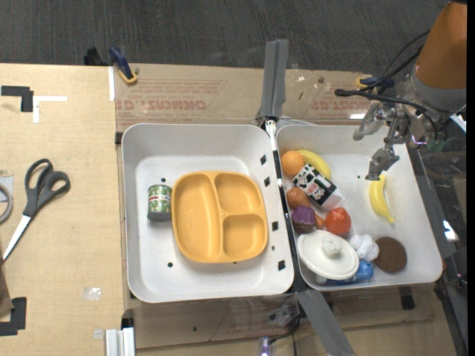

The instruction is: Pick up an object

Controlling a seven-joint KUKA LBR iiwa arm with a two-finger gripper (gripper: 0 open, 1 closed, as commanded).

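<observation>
My gripper hangs over the back right part of the right bin, just above a small yellow banana. The view shows nothing held in it. The same bin holds an orange, a second banana, a black-and-white box, a purple piece, a red tomato, a white lidded pot and a brown round piece. In the left bin lie a yellow divided plate and a green can.
Scissors lie on the wooden bench at the far left. A blue and yellow clamp sits behind the left bin. A grey bar rises behind the seam between the bins. Cables trail from the arm at the top right.
</observation>
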